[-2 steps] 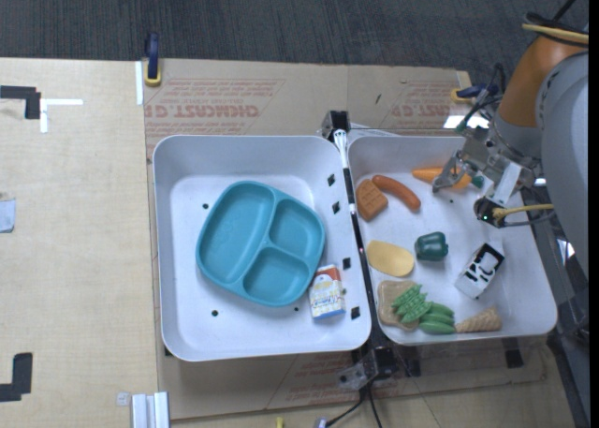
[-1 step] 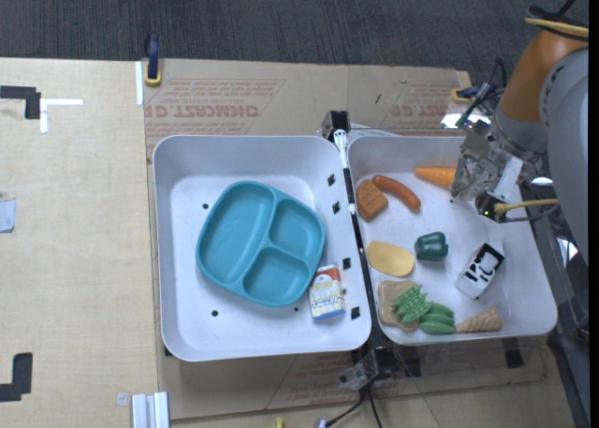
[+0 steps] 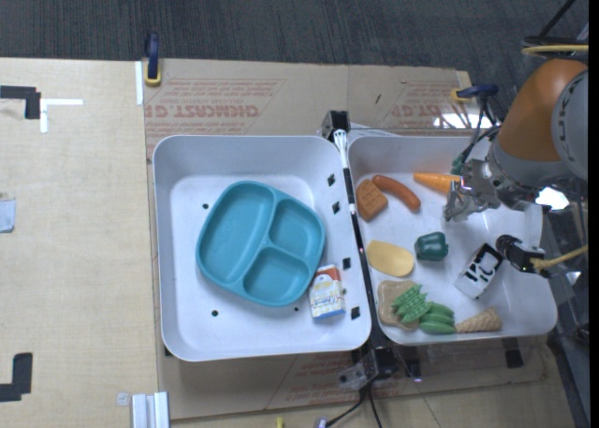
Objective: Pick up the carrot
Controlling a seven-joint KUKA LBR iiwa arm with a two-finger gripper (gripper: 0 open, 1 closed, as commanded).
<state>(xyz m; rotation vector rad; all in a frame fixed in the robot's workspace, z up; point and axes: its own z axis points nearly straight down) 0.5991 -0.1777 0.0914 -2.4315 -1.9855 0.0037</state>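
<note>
We see two white bins: the left bin [image 3: 173, 258] carries a teal divided plate [image 3: 260, 243], the right bin [image 3: 524, 309] holds toy food. The gripper [image 3: 461, 203] hovers near the carrot's [image 3: 432, 181] right end; we cannot tell its state. The carrot lies near the right bin's far wall, beside a sausage [image 3: 397, 191].

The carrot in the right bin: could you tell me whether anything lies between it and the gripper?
Nothing visible does. The gripper sits right beside the carrot, at its right end. The sausage lies on the carrot's far side, and the green pepper lies below, clear of the gap.
</note>
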